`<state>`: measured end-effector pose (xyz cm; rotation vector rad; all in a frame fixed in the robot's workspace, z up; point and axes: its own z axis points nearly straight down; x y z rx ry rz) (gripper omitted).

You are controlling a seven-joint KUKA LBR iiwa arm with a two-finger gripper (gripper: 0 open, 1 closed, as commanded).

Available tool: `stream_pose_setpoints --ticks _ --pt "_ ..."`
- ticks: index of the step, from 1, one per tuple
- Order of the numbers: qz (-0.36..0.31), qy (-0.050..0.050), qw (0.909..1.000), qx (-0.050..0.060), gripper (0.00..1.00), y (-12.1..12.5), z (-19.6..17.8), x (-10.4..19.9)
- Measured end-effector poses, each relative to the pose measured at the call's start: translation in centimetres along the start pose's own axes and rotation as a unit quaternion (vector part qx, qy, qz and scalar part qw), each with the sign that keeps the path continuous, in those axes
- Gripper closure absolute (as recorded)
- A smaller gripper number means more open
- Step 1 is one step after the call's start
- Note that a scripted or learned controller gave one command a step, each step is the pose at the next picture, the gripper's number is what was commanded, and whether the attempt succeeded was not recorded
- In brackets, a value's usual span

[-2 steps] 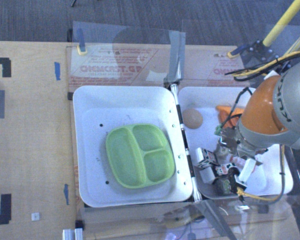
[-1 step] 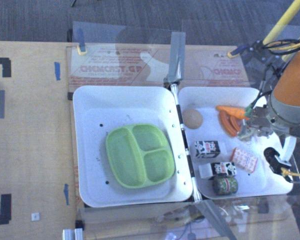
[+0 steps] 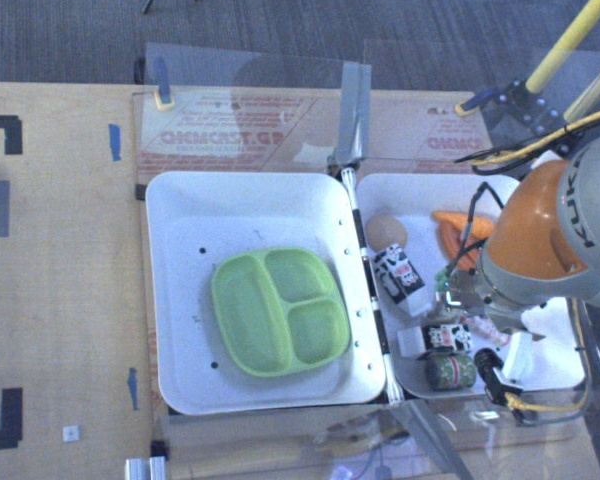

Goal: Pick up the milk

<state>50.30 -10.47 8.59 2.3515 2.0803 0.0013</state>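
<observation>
Two shallow white bins are set side by side on a pale wooden bench [image 3: 60,268]. The left bin [image 3: 170,268] is occupied by one item: a light green divided plate [image 3: 280,310] with three compartments, laid flat slightly toward the near right corner. The right bin [image 3: 420,193] is reached from the right by the grey arm [image 3: 535,233], whose orange band is seen above the bin's far right area.

The gripper [image 3: 458,293] is positioned low over the middle of the right bin. Whether it is apart or closed cannot be told, as it is masked by the wrist, and nothing is seen to be clamped in it.

The milk [image 3: 398,273], a small carton with a black and white cow pattern, is located in the right bin, close to the left wall. It is laid tilted, just left of the gripper, and contact between them cannot be confirmed.

An orange item [image 3: 458,230], possibly a carrot, is located at the far side of the bin, partly covered by the arm. A white object [image 3: 555,343] of unclear kind is placed at the near right. A second small carton [image 3: 440,337] with dark print is laid near the front, just below the gripper. A green can [image 3: 450,371] is laid on its side directly in front of that carton. A tan egg-shaped item [image 3: 385,231] is placed just beyond the milk.
</observation>
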Motion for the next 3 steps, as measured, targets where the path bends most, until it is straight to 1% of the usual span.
stream_pose_setpoints --ticks 1,2,3 --pt "-0.047 0.000 0.9989 0.004 1.00 -3.3 -9.7 7.0" --pt "-0.276 0.001 0.9610 0.004 1.00 -3.7 -9.7 10.2" --pt "-0.419 0.001 0.9081 0.002 1.00 -4.6 -9.7 17.6"
